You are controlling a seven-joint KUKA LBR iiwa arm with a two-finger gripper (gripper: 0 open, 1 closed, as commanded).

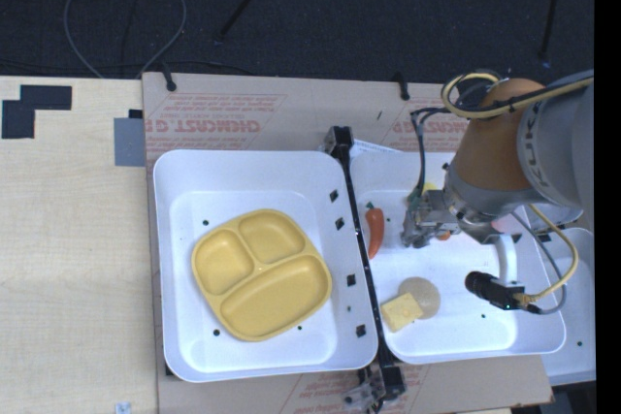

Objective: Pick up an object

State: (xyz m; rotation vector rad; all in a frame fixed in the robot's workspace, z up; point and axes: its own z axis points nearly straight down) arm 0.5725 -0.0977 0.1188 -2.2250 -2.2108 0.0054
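A: Two white bins sit side by side on the tabletop (78, 238), and the arm (524, 150) comes in from the frame's right, over the right bin (543, 344).

B: What's the claw (427, 226) doing?

A: It hangs low at the right bin's upper left, just right of the orange-red carrot-like piece (375, 230). Open or closed, I cannot tell; the wrist hides it.

B: So the carrot's the target?

A: My guess, being nearest. It lies against the divider (354, 238), long axis running top to bottom of the frame, slightly tilted.

B: Anything else?

A: Lower down, a tan disc (423, 294) touches a pale yellow block (400, 312). A yellow divided plate (260, 272) fills the left bin (175, 179), likely parked clear of the arm.
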